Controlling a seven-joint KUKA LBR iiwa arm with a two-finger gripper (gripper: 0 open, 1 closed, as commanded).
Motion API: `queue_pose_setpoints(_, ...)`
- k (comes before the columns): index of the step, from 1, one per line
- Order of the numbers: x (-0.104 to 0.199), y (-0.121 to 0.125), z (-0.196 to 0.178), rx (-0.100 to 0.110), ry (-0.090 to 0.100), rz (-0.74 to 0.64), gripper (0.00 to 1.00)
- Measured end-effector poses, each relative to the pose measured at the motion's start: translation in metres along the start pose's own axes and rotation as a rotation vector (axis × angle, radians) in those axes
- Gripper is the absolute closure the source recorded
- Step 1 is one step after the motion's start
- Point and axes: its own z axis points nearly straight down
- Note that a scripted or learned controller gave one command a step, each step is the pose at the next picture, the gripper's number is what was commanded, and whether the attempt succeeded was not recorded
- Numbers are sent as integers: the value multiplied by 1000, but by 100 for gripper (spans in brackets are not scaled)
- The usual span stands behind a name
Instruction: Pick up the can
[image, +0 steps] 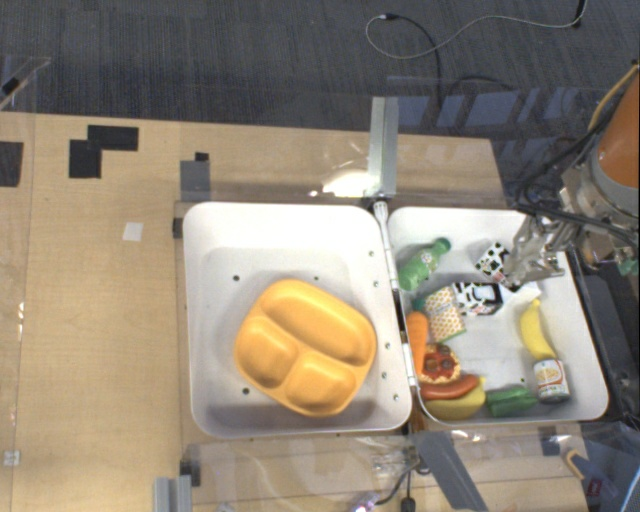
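Observation:
The can (549, 378) is small, with a red and white label, and stands near the front right corner of the right bin (590, 345). My gripper (518, 272) hangs over the back of that bin, well behind the can and apart from it. It is right beside a black-and-white cow-patterned toy (482, 294). A yellow banana (536, 333) lies between the gripper and the can. Nothing is visibly held.
A green item (512, 400) lies just left of the can. The right bin also holds a green bottle (424, 262), a carrot (417, 333), a red pizza-like piece (440, 365) and a yellow fruit (455, 402). A yellow divided plate (303, 345) lies in the left bin (210, 300).

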Motion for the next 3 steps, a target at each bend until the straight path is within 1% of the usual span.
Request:
queue_pose_setpoints(1,34,86,90,-2,8,51,100)
queue_pose_setpoints(2,14,122,115,-1,10,430,100)
queue_pose_setpoints(3,39,194,104,-3,9,170,100)
